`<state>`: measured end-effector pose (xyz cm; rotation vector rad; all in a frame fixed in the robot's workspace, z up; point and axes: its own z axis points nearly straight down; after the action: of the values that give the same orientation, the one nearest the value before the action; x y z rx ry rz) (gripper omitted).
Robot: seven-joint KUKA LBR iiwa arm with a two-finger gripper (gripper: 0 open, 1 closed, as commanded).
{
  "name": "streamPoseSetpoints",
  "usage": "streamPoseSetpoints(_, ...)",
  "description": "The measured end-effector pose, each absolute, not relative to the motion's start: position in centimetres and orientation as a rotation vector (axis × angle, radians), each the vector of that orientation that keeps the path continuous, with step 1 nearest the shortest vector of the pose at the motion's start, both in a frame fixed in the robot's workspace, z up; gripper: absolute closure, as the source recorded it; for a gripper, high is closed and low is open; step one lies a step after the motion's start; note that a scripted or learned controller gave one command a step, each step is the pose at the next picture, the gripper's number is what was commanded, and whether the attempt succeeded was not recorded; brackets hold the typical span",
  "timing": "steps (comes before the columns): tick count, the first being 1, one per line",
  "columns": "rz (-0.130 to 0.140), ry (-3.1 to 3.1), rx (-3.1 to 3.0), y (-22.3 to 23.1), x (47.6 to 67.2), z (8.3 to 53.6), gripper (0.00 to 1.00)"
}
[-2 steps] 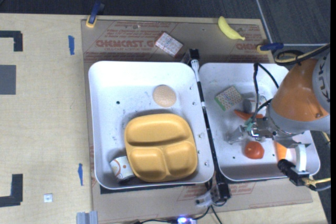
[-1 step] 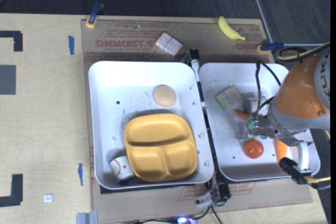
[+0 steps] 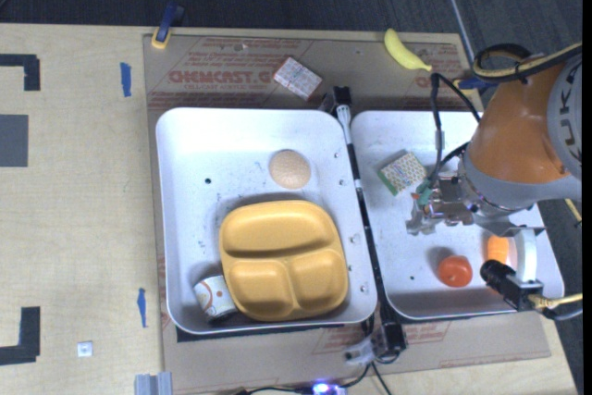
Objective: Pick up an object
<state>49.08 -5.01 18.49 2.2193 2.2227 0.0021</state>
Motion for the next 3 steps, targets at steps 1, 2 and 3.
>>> streamPoseSetpoints(1,0.002,2.222,2.22,-5.0,49.1,18.5,0.0)
streamPoseSetpoints(2,0.004,2.217,2.219,-9.3,48.1,8.6,0.0)
streamPoseSetpoints(3,0.007,2.216,2.217,-9.3,48.2,9.6,1.0)
